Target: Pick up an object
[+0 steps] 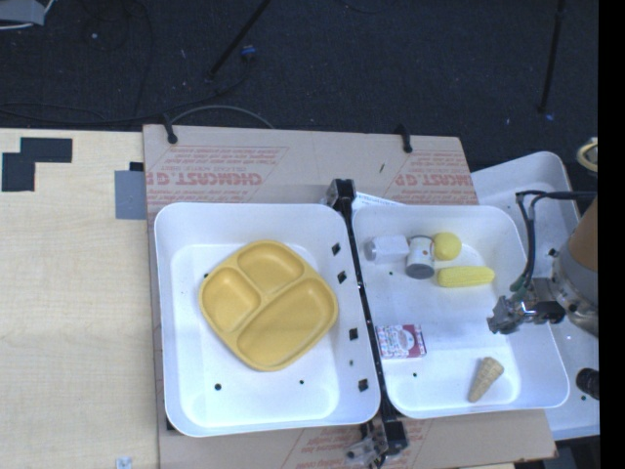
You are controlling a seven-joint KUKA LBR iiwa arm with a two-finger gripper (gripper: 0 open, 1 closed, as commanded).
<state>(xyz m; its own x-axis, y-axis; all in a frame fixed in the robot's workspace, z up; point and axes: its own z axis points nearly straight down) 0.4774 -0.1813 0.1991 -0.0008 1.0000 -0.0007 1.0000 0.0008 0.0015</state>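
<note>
Hovering at right bin's [532, 262] right edge, hand [512, 316] low over bare floor; cannot tell its state. Nearest candidates: yellow corn cob [465, 277] upper middle, ice-cream cone [484, 377] lower right, both loose, apart.

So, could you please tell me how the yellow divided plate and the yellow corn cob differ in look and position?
The yellow divided plate is broad and flat with three compartments; the corn cob is a small, slim cylinder. The plate lies alone in the left bin; the cob lies in the right bin among other small things, close under a yellow ball. The plate sits turned at an angle; the cob lies nearly level. Both are yellow and rest untouched, apart from the gripper.
</note>
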